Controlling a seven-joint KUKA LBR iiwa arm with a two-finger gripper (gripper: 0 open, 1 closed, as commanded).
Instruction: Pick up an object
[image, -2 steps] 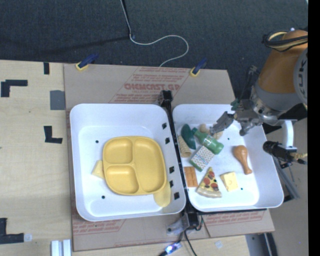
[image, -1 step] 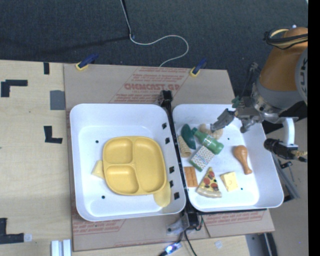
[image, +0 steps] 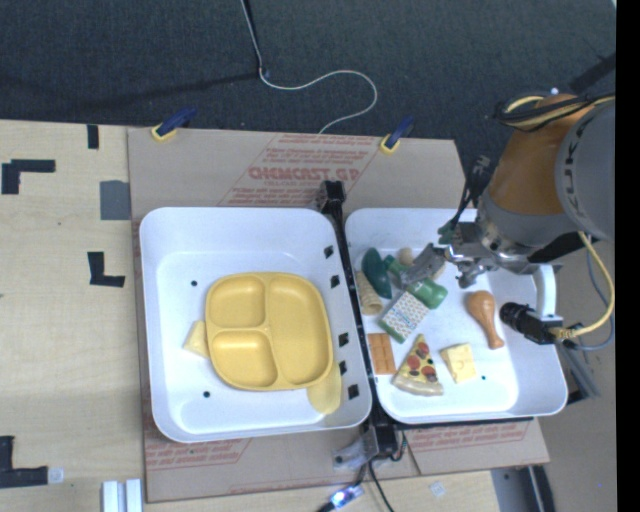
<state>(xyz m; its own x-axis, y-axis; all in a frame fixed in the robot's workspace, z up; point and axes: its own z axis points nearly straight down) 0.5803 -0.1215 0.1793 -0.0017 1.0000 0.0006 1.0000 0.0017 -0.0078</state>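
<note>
Two white bins (image: 165, 300), one yellow divided plate (image: 268, 330), one pizza slice (image: 418, 368), gripper (image: 432, 262) state unclear

Red printed lettering on the flat brown cardboard sheet (image: 300, 170) under the bins, upside down, too blurred to read surely

My grey arm (image: 590, 170) reaching in from the right, orange band (image: 530, 170) above my wrist, wrist angled down and leftward, my gripper (image: 425, 268) low on the right side, dark fingers pointing left, spread too murky to call
</note>
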